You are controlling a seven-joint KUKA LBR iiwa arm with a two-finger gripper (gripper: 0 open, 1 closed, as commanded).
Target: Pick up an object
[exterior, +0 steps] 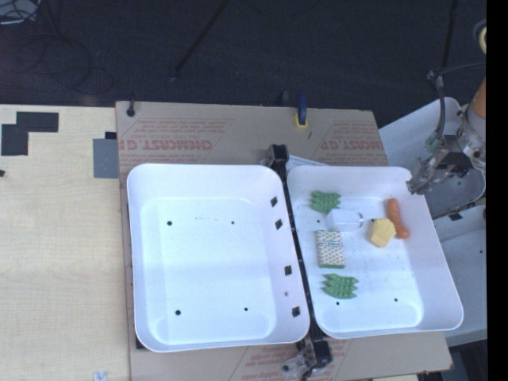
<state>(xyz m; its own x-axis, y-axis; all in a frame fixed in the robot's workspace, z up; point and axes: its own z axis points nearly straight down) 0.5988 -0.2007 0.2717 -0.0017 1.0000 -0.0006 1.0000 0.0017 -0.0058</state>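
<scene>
In the camera view the arm (476, 113) enters at the right edge of the frame, in the upper right, with a sliver of its orange band showing at the very border. Its gripper (421, 179) hangs at the upper right corner of the right bin (432, 312), over the rim and pointing down and toward the left. It is small and dark against the bin's edge, so how far apart it stands cannot be told; nothing can be seen in its hold.

The objects lie in the upper and middle part of the right bin. An orange carrot-shaped piece (397, 217) lies closest to the gripper, just below and left of it, touching a yellow piece (382, 232). Left of those sit a white object (345, 218), a green leafy piece (324, 202) above it, a patterned rectangular block (330, 248) below it, and a second green piece (340, 285) lower still. The left bin (147, 213) fills the middle of the frame beside it.

Both bins rest on a cardboard sheet (206, 133) with red printed lettering seen upside down; it reads roughly as "CHEMCAST GP", repeated near the top right, though the letters are not sharp.
</scene>
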